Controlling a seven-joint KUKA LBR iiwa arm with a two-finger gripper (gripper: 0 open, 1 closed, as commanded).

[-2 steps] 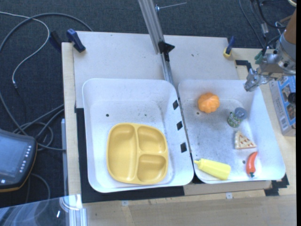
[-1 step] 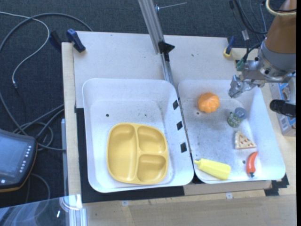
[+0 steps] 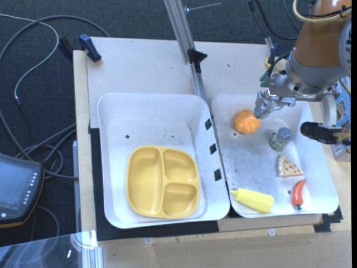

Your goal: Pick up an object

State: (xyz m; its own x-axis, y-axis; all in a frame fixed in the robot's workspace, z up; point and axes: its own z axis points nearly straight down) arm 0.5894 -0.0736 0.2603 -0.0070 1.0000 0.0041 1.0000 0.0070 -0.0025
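Observation:
The right bin (image 3: 318, 149) holds an orange fruit (image 3: 247, 121) near its back left. A small green and grey can (image 3: 279, 139), a tan pizza-like wedge (image 3: 289, 167), a red pepper (image 3: 299, 194) and a yellow oblong piece (image 3: 254, 200) also lie in it. My gripper (image 3: 263, 108) hangs over the back of this bin, just right of the orange fruit's upper edge and close to it. Nothing is seen held in it.
A yellow divided plate (image 3: 163, 181) lies in the left bin (image 3: 111, 116). A slanted metal post (image 3: 184, 21) rises behind the ridge between the bins. A blue clamp (image 3: 89, 46) sits at the bench's back left corner.

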